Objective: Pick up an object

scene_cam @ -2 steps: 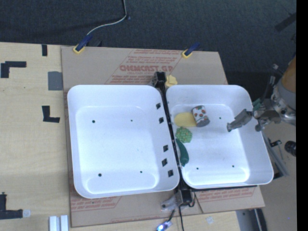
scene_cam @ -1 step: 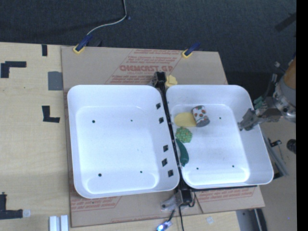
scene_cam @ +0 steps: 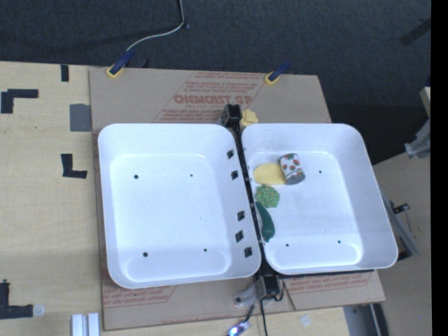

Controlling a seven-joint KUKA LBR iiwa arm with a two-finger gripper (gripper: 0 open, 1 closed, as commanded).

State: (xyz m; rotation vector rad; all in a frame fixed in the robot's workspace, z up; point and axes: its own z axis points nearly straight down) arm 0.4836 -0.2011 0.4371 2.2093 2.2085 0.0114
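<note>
Surface: light wood, bearing a brown cardboard sheet with red print, under both bins.
Left bin: white, shallow, touching the right bin along the shared middle edge.
Right bin: white, shallow, the landmark here; holding four small items, all crowded toward its left wall.
Dark green item: long and slim, lying along the right bin's left wall, nearest its front corner.
Yellow item: rounded, in the right bin's left part, just behind the green bumpy item.
Patterned item: small, white with red and dark marks, touching the yellow item on the side toward the right bin's centre.
Green bumpy item: round, between the yellow item and the dark green item.
End effector: state cannot be told.
</note>
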